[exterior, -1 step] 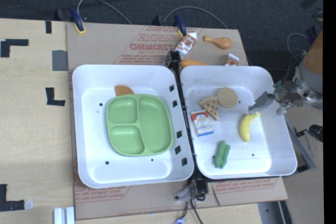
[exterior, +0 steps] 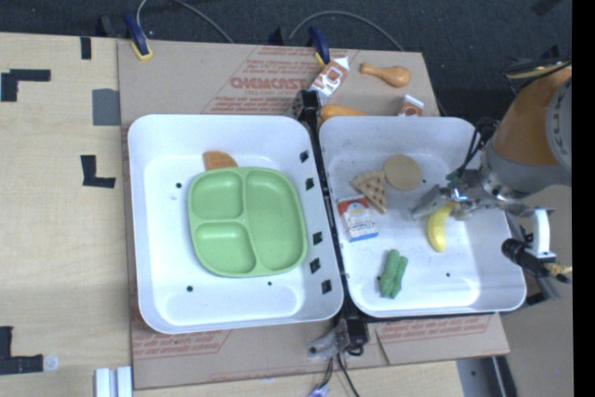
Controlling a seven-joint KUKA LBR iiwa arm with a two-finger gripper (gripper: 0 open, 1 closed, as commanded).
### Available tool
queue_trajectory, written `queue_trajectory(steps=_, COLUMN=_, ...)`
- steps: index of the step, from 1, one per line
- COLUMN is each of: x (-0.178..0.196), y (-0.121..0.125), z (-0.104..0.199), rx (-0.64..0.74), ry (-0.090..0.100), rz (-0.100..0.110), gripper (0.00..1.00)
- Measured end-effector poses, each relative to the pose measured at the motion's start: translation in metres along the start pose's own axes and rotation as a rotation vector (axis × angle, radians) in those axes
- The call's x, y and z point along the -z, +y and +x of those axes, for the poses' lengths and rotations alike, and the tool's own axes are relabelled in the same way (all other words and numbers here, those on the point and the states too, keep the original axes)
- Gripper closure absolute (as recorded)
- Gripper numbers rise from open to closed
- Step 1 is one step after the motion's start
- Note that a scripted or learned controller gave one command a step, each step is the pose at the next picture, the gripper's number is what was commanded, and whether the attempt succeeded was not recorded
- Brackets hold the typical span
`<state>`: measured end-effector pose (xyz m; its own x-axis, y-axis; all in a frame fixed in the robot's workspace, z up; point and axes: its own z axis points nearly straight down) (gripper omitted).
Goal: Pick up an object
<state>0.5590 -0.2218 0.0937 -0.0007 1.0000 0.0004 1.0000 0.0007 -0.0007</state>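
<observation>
The right bin point(exterior: 465, 137) holds a yellow banana point(exterior: 436, 231), a round tan disc point(exterior: 403, 172), a waffle-like wedge point(exterior: 372, 191), a small red and white packet point(exterior: 359, 219) and a green piece point(exterior: 393, 274). My gripper point(exterior: 446, 202) reaches in from the right and hovers just over the banana's upper end. It looks open, with one grey finger point(exterior: 424, 204) splayed to the left. The banana lies on the bin floor, and nothing is clamped between the fingers.
The left bin point(exterior: 153, 200) carries a green divided plate point(exterior: 246, 220) with an orange piece point(exterior: 220, 160) behind it. On the cardboard beyond the bins lie a tan drumstick toy point(exterior: 386, 72), a red and white packet point(exterior: 327, 77) and an orange item point(exterior: 340, 112).
</observation>
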Motion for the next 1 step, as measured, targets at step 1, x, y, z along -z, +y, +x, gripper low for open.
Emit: queue_trajectory(steps=1, x=-0.0068, y=-0.0141, z=0.0397, rx=0.000, ry=-0.004, rz=-0.006, gripper=0.00)
